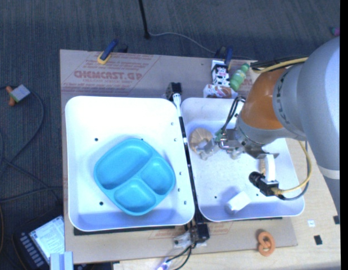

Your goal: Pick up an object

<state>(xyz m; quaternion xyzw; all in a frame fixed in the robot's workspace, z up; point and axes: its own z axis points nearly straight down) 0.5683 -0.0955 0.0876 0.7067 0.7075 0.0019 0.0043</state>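
The blue divided tray (135, 175) fills the middle of the left bin (78, 117), leaving bare floor only along that bin's walls. Right of the tray, the arm (275, 103) overhangs the right bin (207, 198); a small white block (239, 201) lies nearer its front wall.

Red block lettering reading roughly "CHEMCAST GP" is printed on the brown board (114, 75) under the bins, well up and to the left of the gripper (210, 145), beyond the far rim of the left bin (78, 114) (the letters are blurred, so the spelling is only a best reading). A small printed package (220, 76) just above the gripper, past the right bin's (286, 207) far rim, carries markings too small to read. No other text, number or sign is legible.
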